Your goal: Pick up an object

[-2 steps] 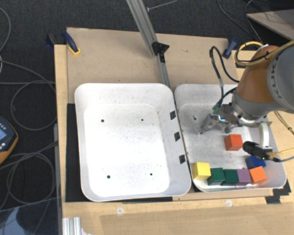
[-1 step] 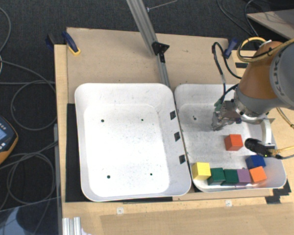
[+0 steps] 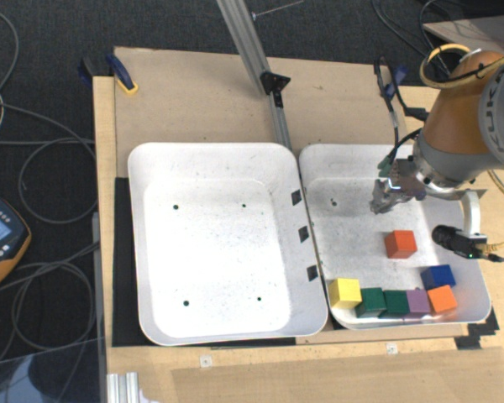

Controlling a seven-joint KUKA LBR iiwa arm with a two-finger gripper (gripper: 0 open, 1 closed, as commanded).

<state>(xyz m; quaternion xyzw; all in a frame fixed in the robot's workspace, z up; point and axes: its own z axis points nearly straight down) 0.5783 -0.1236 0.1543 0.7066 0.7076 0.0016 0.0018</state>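
Right of frame, the pincer [image 3: 386, 193] hovers in the right bin [image 3: 353, 162]; whether clenched or released, I cannot tell. Just below it sits an orange-red block [image 3: 400, 243], seemingly light and rigid, best gripped across opposite flat faces.

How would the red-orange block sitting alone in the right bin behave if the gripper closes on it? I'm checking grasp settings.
The red-orange block looks rigid and flat-faced, so it should likely sit still, not roll. Its small size suggests it's light, and a nudge might slide it across the right bin. The gripper is above and beside it.
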